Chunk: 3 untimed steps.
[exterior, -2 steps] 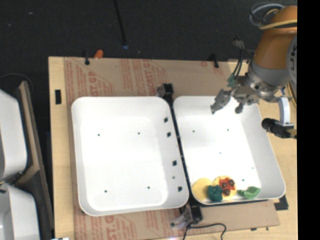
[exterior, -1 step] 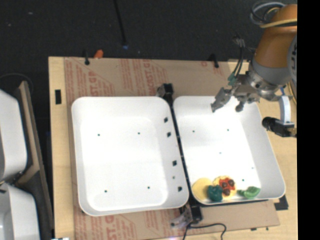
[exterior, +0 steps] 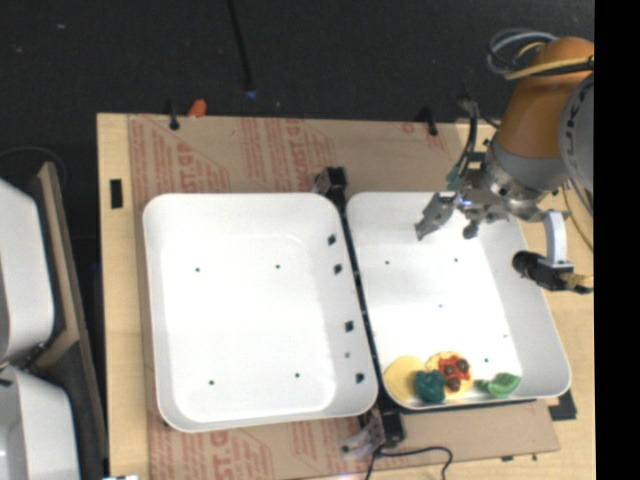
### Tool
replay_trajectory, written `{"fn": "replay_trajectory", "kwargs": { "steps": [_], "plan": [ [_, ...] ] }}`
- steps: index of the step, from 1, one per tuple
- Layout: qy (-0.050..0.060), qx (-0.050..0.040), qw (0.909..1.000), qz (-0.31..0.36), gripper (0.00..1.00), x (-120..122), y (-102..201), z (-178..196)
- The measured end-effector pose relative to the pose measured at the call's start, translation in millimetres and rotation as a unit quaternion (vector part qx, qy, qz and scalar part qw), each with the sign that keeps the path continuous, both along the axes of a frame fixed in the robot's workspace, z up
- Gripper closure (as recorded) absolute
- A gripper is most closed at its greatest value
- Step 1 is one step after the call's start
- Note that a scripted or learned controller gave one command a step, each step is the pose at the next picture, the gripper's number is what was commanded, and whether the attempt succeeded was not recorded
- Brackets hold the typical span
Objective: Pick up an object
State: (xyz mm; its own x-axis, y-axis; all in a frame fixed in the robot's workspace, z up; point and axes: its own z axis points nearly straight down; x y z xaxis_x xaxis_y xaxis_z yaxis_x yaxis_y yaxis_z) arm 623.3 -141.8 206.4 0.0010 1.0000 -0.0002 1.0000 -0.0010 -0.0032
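Two shallow white plastic bins are sitting side by side on a light wooden bench [exterior: 120, 298] covered by a sheet of brown cardboard with red print [exterior: 250, 158]. The left white bin [exterior: 180, 228] is showing only a few small dark dots on its floor. The right white bin [exterior: 420, 298] is holding a small cluster of objects bunched in its near corner, close to the front rim: a pale yellow flat rounded piece [exterior: 403, 376] lying against the floor, a teal green lumpy toy [exterior: 430, 388] resting on it, a small red and dark toy [exterior: 454, 368] just behind that, and a bright green elongated piece [exterior: 499, 383] lying to the right. The green piece is lying flat with its long axis running roughly along the front rim, left to right; which end is which is too small to tell. The others are too blurred to give a heading.

The grey arm with the orange band [exterior: 540, 98] is reaching in from the right over the far end of the right bin. Its two-finger gripper [exterior: 452, 223] is hanging above the bin floor with the fingers spread apart and nothing between them, well apart from the cluster at the near corner.

A row of black clips [exterior: 345, 268] is running along the seam where the two bins are meeting.
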Motion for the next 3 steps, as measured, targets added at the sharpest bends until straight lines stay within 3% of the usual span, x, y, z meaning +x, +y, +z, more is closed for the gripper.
{"fn": "replay_trajectory", "kwargs": {
  "steps": [2, 3],
  "plan": [
    [0.0, 0.0002, 1.0, 0.0, 0.0, -5.7, 0.5, -107.9],
    [-0.003, 0.0, 1.0, -0.001, 1.0, -4.1, -0.3, -94.5]
  ]
}}
